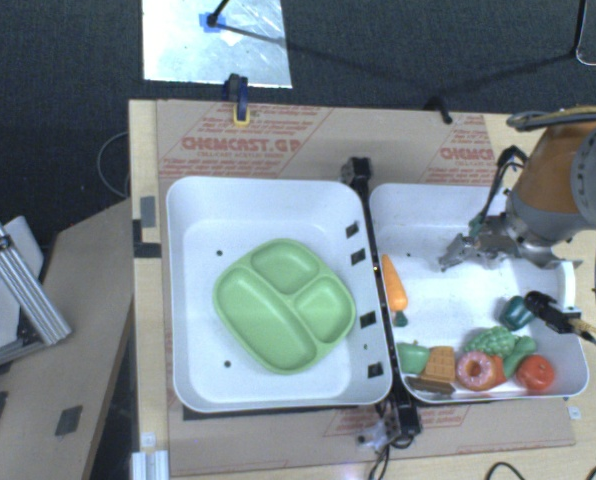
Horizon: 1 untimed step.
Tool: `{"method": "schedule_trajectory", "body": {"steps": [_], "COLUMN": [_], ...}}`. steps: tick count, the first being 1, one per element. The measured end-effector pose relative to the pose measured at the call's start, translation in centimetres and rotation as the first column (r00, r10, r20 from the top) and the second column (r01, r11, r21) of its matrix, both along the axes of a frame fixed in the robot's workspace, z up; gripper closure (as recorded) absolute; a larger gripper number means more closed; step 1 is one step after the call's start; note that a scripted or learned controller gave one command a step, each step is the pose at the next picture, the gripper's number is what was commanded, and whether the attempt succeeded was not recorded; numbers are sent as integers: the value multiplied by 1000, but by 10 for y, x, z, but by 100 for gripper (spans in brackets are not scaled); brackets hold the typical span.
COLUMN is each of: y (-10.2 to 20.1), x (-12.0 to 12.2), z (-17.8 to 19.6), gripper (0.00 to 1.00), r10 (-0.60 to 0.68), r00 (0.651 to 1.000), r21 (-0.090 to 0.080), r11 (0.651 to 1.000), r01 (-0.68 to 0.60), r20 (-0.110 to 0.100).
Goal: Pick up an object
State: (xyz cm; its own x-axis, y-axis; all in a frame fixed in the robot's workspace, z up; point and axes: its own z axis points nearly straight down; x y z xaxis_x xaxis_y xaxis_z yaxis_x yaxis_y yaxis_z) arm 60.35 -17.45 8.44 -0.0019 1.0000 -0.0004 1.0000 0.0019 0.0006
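At far left, a metal rail [13, 278] is leaning across the edge of a side table. Item, board: a brown sheet [268, 133] printed CHEMCAST GP is lying under both bins, and a blue-and-yellow clamp [238, 98] is gripping its top edge. Item, left bin [208, 218]: it is holding one green plate [283, 306], three-sectioned, flat, set about mid-floor. Item, clips [358, 173]: black pieces are running down the seam where the two bins are meeting.

Item, right bin [428, 218]: it is carrying all the toys, which are crowding its left wall and near edge.
- A carrot [393, 286] is lying along the left wall, leaf end toward the near edge.
- A green piece [413, 356] is sitting in the near left corner.
- A waffle [440, 366] is touching that green piece on its right.
- A donut [475, 370], pink-iced, is resting just beside the waffle.
- A leafy green [503, 343] is lying behind the donut, touching it.
- A teal piece [515, 311] is sitting just beyond the leafy green.
- A tomato [536, 371] is resting in the near right corner.

Item, gripper [458, 256]: it is hanging over the bare middle of the right bin, apart from every toy, with the carrot nearest on its left. Whether it is spread or closed cannot be told, and nothing is showing in its grasp. Item, arm [563, 183]: it is reaching in from the right, orange band uppermost.
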Motion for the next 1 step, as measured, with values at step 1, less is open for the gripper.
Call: {"method": "schedule_trajectory", "body": {"steps": [1], "y": [0], "x": [1], "z": [12], "gripper": [100], "r10": [1], "r00": [1000], "r21": [-1], "r11": [1000], "r01": [-1], "r20": [4]}}
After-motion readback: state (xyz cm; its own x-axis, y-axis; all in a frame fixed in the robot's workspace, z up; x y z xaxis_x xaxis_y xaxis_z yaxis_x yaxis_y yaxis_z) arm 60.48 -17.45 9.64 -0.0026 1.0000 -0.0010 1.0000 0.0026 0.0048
